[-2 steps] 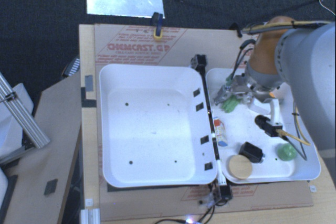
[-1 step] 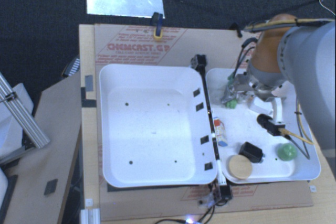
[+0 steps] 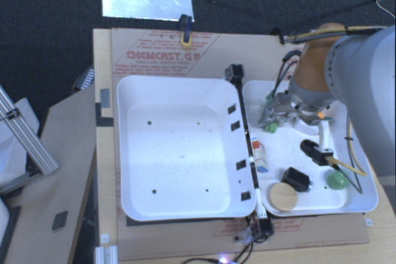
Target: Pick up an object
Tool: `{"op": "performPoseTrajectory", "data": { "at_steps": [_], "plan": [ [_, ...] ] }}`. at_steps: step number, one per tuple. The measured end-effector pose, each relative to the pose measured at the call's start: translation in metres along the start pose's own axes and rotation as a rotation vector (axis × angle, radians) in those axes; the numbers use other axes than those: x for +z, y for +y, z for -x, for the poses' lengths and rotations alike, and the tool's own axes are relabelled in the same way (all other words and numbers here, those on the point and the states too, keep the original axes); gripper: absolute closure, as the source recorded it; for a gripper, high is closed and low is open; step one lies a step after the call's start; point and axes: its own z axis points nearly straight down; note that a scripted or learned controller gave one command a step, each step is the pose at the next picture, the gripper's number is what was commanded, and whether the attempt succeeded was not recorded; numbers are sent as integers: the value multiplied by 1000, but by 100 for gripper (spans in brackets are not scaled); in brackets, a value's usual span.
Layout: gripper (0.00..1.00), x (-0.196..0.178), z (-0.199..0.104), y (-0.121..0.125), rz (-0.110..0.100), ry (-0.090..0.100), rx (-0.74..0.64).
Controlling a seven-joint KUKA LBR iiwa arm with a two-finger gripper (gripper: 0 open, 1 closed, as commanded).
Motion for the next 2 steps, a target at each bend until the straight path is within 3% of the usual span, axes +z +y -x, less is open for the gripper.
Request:
{"op": "performPoseTrajectory", "data": {
  "at_steps": [1,2],
  "plan": [
    [100,-105,-75,-52,0,4,-4],
    [100,-100,-135,1,4,3,-5]
  ]
}}
